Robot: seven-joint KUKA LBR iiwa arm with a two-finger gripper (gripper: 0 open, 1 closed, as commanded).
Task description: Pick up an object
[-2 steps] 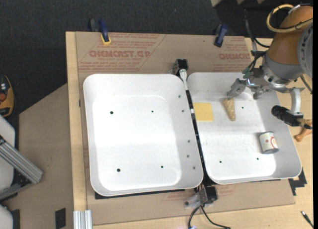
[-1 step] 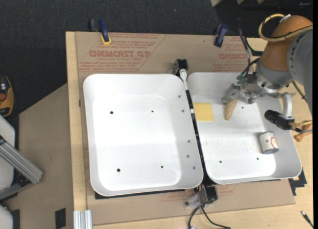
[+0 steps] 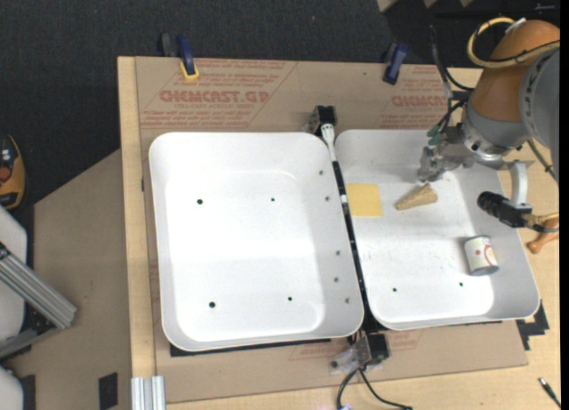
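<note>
Glossy white plastic bins [image 3: 240,155] (smooth) — matt brown cardboard sheet [image 3: 293,88] beneath

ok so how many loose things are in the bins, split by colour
yellow: 1, the flat square in the right bin
tan: 1, the wedge lying just right of it, near the gripper
white and grey: 1, the small cylinder lying on its side toward the right edge
total: 3, all in the right bin
</note>
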